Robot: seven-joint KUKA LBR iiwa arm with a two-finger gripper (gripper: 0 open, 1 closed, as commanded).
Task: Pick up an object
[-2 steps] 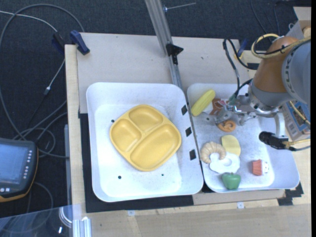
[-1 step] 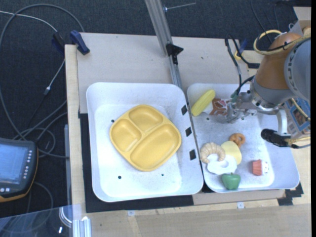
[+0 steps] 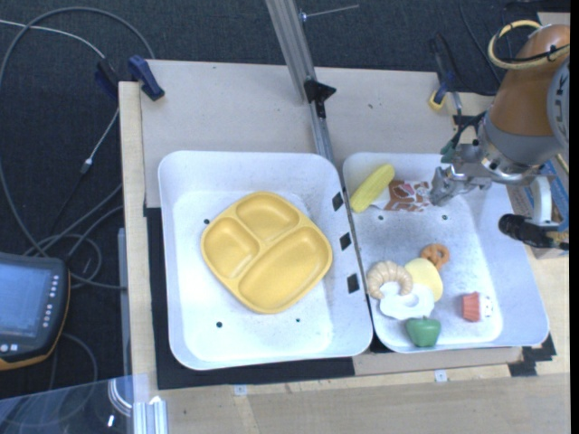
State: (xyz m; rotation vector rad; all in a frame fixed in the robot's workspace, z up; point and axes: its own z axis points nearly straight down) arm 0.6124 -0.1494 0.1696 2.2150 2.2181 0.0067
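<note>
The right bin [image 3: 507,269] holds several toy foods: a yellow corn cob [image 3: 372,187] at its far left corner, a red and white bacon strip [image 3: 409,196] beside it, a small pretzel [image 3: 435,255], a croissant [image 3: 388,278], a yellow piece [image 3: 425,278], a white fried egg [image 3: 403,305], a green pepper [image 3: 422,332] and a red and white piece [image 3: 474,306]. My gripper [image 3: 445,191] hangs low over the bin's far edge, just right of the bacon strip. Nothing shows between its fingers.
The left bin [image 3: 181,242] carries a yellow divided plate [image 3: 266,251]. A slanted metal post [image 3: 294,34] rises between the bins at the back. Cables and a teach pendant [image 3: 27,306] lie on the dark floor to the left.
</note>
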